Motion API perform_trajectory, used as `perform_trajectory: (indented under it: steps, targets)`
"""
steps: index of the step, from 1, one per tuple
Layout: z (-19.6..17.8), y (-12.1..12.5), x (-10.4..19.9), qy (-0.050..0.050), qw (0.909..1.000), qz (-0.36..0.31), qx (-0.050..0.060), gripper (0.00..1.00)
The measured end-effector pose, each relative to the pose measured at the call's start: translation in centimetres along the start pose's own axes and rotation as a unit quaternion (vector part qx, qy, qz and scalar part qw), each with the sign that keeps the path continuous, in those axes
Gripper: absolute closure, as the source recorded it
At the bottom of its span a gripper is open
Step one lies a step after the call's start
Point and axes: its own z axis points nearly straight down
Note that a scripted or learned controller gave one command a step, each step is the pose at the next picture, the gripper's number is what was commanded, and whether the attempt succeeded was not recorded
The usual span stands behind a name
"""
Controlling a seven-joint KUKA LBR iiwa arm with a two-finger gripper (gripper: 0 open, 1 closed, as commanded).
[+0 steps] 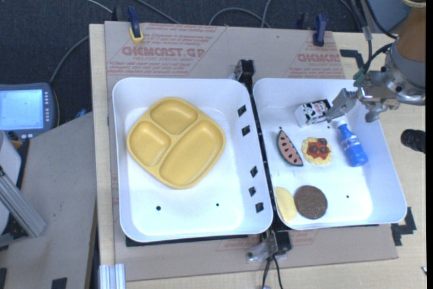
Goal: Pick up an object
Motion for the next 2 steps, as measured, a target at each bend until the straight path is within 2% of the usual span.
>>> perform_trajectory:
  steps: [1,2]
  targets:
    - [-0.7,0.2,0.0,-0.001,1.0,-0.001,-0.006,0.0]
    - [4.1,0.0,-0.8,-0.001,1.0,0.0,-0.004,0.0]
